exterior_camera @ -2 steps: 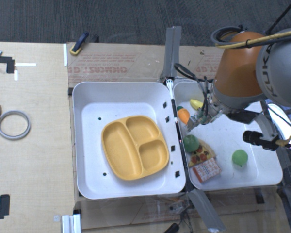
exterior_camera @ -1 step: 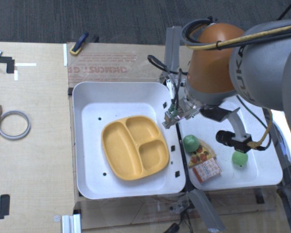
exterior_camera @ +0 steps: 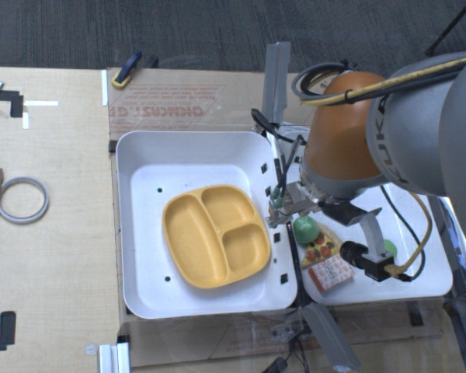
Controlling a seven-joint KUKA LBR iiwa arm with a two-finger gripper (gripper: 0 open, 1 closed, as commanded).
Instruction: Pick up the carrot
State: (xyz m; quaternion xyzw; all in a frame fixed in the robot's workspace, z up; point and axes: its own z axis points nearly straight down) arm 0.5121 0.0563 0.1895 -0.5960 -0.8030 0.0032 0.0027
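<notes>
We are watching the gripper [exterior_camera: 283,208] hanging over the right bin [exterior_camera: 427,286] by its left wall, beside a green ball [exterior_camera: 305,227] (grip state: cannot tell). We are not making out the carrot among the items there.

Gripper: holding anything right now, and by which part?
Cannot tell. The gripper hangs at the left edge of the right bin, beside a green round item, and the orange-banded wrist covers whatever is under it.

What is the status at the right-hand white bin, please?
Gripper low at the right white bin's left wall. Carrot cannot be told; grey arm covers much of that bin. Round green ball and red-and-white box lie beside gripper.
</notes>
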